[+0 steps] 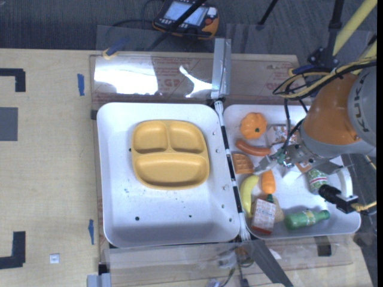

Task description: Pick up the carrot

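Over in the right-hand bin [350,223], the carrot [267,182] lies among the clutter, just beside a banana [248,193] and below a hot dog [254,148]. Above them sits a small orange pumpkin [253,125]; a green bottle [306,218] rests near the front wall. From where I stand the pincer [282,158] hangs low, right above the carrot's top end, but whether it is open or has hold of anything I cannot tell. Beside it, the left bin [114,160] carries a yellow divided plate [170,153].
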Action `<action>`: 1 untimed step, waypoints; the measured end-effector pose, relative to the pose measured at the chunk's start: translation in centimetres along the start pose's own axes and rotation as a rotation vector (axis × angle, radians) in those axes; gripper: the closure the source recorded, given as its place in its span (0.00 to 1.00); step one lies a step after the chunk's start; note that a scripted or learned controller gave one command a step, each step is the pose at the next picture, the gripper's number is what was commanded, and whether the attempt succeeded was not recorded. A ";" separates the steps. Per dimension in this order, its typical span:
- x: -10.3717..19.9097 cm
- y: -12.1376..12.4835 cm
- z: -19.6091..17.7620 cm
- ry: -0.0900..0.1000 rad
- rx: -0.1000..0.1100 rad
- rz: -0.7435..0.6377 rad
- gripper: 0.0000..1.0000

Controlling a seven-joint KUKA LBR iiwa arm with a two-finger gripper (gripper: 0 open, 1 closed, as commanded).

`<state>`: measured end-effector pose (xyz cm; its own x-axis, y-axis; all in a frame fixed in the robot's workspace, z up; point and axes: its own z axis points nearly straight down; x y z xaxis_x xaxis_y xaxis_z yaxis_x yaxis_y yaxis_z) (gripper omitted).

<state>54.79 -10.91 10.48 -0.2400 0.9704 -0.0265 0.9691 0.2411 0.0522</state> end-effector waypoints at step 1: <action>-0.1 0.2 -1.0 -0.002 -0.005 0.002 1.00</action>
<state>54.94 -10.93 11.52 -0.2384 0.9708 -0.0284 0.9692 0.2397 0.0569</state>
